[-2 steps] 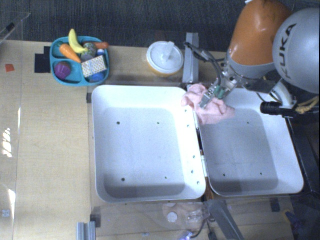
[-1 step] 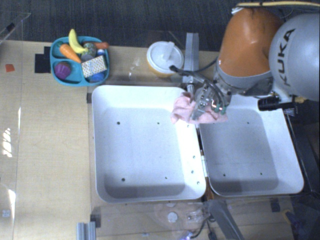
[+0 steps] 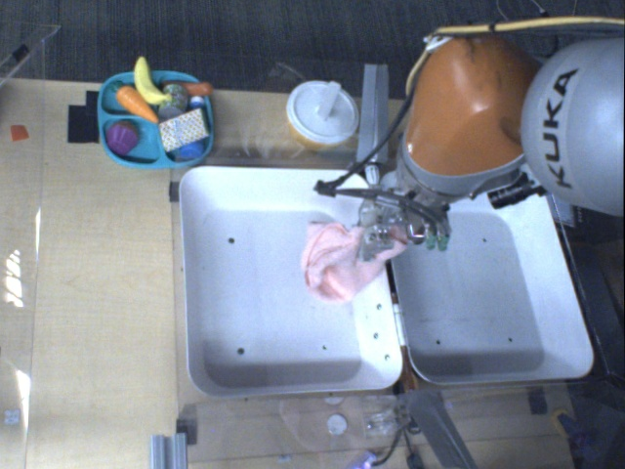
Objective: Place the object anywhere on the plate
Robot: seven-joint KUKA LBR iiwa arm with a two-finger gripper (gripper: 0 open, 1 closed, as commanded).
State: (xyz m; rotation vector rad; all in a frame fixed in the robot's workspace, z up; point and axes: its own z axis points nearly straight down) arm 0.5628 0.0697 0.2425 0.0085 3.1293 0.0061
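The gripper (image 3: 383, 234) sits low over the right edge of the left bin (image 3: 244, 291), against a crumpled pink cloth (image 3: 337, 260); whether it has closed on the fabric I cannot tell. This looks like the pick-up step, and next the cloth needs lifting toward a plate

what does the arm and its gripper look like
The arm is a bulky rounded grey shell with KUKA in black letters, and a glossy orange band sits above the wrist. A thin pale cable loops over the top of it. The gripper is a small dark metal assembly with slim rods and wires.
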